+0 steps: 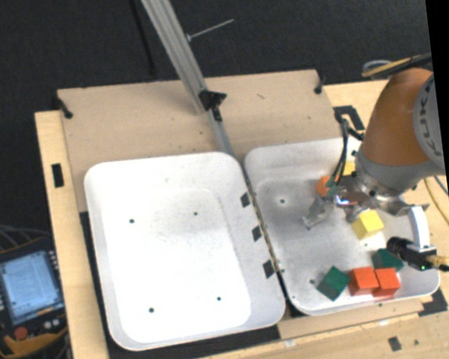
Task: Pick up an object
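Over the right-hand shallow white bin [288,167] on the tabletop, I see my hand [333,204] hanging low beside the small yellow cube [368,223], its grip unreadable from here, so nothing looks lifted yet and the pick remains.
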Action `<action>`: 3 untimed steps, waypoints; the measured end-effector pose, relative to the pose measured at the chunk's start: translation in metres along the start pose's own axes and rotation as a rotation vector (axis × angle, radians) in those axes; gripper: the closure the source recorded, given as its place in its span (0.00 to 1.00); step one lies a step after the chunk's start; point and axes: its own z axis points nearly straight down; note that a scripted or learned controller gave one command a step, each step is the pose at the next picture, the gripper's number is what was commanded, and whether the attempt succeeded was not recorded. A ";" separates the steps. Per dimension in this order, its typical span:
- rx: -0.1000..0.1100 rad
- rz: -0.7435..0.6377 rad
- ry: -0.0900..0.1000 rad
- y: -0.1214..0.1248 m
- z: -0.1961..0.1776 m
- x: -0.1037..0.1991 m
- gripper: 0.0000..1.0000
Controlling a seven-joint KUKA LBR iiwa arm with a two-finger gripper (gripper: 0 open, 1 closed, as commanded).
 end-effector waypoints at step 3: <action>-0.012 0.006 -0.001 -0.004 -0.008 -0.013 1.00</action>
